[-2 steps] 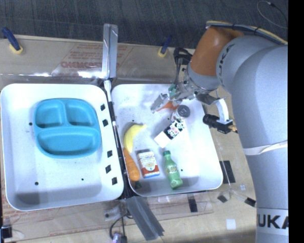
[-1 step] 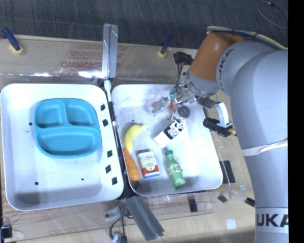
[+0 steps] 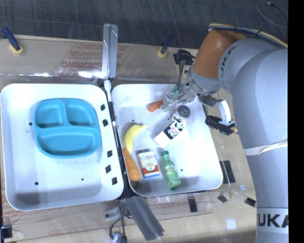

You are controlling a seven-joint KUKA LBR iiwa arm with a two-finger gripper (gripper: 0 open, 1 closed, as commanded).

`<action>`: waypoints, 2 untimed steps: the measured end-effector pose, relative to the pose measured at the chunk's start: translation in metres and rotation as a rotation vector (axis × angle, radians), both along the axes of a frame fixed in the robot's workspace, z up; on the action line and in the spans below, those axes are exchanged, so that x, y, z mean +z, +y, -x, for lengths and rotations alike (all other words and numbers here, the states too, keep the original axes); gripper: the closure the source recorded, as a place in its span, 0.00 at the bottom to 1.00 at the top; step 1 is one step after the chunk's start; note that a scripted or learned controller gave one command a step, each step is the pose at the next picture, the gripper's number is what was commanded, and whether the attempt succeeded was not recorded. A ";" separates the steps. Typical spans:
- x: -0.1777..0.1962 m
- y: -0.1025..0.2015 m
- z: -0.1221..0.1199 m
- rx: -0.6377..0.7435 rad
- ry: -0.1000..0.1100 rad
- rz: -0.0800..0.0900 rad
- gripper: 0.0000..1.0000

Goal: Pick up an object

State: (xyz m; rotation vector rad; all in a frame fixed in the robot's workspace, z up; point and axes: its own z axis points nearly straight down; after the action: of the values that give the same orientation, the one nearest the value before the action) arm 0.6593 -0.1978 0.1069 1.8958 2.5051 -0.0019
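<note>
Hand: hand [image 3: 176,101] sits low over the far part of the right bin [image 3: 205,158], under the grey arm [image 3: 253,85] with its orange band; the finger area is a dark, cluttered patch, so whether it is apart or together cannot be told, and nothing can be seen held in it.
Hand contact: its tip is just beside a small orange object [image 3: 155,106] on the bin floor; touching or not cannot be told.
Near row, right bin: green bottle [image 3: 169,170] lying tilted, small carton [image 3: 148,164] with an orange and white label beside it, carrot [image 3: 131,166] along the left wall, its near end partly hidden by the bin rim.
Middle, right bin: banana [image 3: 131,135] curving above the carrot; black and white patterned box [image 3: 171,131] lying just below the hand.
Left bin: left bin [image 3: 15,156] holds a blue divided tray [image 3: 67,126].
Far edge: desk [image 3: 55,59] carries printed red lettering, too blurred to read, and blue clamps [image 3: 12,40].
Cut off: the arm's body runs out of frame at right.
</note>
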 end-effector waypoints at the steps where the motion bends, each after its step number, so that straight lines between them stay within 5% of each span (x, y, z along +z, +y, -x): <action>1: 0.119 0.022 0.003 0.055 0.002 -0.001 1.00; 2: 0.119 0.022 0.003 0.055 0.002 -0.001 0.00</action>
State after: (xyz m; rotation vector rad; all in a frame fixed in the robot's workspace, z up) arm 0.6567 -0.1757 0.2260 1.8275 2.5581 -0.0023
